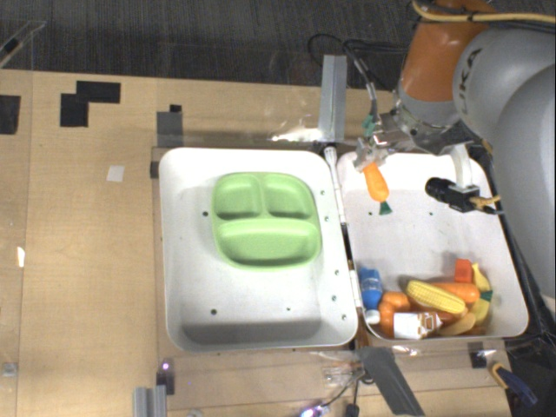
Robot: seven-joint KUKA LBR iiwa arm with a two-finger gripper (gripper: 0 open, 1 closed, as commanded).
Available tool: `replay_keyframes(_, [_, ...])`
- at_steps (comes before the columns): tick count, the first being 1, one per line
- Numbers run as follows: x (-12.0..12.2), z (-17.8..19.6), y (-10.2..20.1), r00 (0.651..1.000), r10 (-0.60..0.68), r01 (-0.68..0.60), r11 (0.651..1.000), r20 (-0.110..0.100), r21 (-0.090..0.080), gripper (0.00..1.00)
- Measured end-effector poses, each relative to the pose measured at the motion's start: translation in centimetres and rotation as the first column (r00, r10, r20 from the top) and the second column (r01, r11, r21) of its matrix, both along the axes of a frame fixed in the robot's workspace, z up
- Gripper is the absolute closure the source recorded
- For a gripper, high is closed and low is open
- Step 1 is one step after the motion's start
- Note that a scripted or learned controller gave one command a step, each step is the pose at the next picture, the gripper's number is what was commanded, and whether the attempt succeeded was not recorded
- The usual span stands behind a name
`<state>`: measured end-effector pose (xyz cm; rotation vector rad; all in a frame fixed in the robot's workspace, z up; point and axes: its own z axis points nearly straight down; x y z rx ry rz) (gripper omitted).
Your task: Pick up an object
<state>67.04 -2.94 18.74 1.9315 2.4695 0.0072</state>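
The tool (372, 156) grips a small orange carrot (375, 182) — green-tipped, hanging tip-down — above the right bin (434, 233).

The claw (372, 150) grips a toy carrot (376, 183) hanging over the right bin (417, 233); a toy heap (430, 301) lies at five o'clock. The left bin (187, 233) holds a green tray (264, 218).
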Motion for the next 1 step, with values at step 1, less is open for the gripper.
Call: replay_keyframes(1, [-0.03, -0.07, -0.67, 0.999, -0.037, 0.037, 0.999, -0.001, 0.000, 1.00])
